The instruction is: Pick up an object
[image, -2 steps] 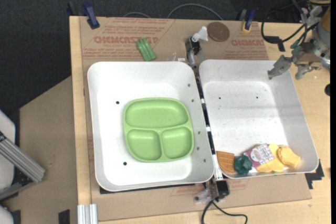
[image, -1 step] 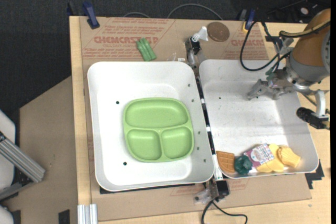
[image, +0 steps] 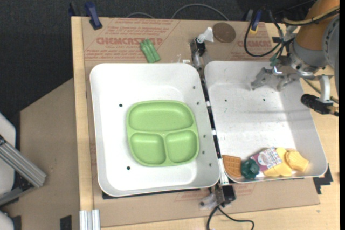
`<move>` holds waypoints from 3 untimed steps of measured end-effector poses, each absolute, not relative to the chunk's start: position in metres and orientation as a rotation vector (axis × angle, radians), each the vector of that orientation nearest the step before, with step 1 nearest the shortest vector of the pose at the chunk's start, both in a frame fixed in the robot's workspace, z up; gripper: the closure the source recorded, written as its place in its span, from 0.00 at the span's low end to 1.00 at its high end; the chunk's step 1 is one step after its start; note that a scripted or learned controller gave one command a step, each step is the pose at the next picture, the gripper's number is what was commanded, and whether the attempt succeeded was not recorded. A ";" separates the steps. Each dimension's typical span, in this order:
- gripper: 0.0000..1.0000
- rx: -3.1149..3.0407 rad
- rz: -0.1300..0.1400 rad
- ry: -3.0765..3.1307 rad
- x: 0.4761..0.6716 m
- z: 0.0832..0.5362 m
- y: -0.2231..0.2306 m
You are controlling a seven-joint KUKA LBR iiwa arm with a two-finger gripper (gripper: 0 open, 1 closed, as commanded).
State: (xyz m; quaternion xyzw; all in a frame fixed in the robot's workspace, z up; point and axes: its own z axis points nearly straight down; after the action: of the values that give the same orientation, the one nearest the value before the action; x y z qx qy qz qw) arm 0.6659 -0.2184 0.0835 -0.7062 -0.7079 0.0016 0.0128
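The toys (image: 272, 162) crowd the right bin's (image: 302, 116) near edge; the gripper (image: 268, 78) hovers well apart, seemingly spread open and empty.

I have the arm (image: 318, 29) reaching in from the right edge of the camera view, its orange band showing at the upper right above the grey wrist. The wrist tilts leftward and down, carrying the gripper (image: 268, 79) low at the far end of the right bin. Its two fingers (image: 257, 81) are spread apart, splayed outward, with nothing between them. A dark cable loops beside the wrist. The upper part of the arm runs out of frame to the right.
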 end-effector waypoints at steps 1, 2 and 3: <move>0.00 -2.202 0.003 -2.208 0.665 0.083 -0.218; 0.00 -2.202 0.003 -2.208 0.665 0.083 -0.218; 0.00 -2.202 0.003 -2.209 0.665 0.083 -0.218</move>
State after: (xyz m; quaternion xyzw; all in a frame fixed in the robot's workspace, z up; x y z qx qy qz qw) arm 0.6652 -0.2177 0.0833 -0.7060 -0.7082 0.0011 0.0115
